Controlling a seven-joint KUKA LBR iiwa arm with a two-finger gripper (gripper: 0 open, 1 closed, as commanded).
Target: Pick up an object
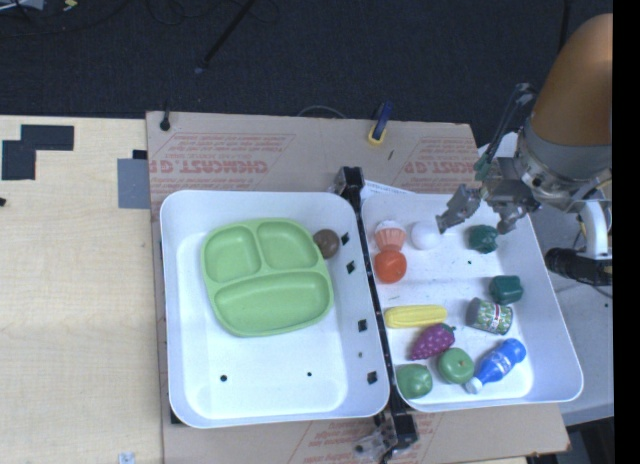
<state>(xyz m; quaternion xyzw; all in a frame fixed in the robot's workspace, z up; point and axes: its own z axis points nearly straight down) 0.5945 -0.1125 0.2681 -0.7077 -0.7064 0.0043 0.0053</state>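
Now | gripper point(483, 214) splayed, grasping nothing, we judge, above dark green toy point(483, 240) | risk: fingers nudge white ball point(425, 236) nearby, or toy slips out.

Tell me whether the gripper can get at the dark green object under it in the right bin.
Probably yes. The gripper hangs right above the dark green object, its fingers spread to either side. The white ball lies apart to the left, and nothing covers the object.
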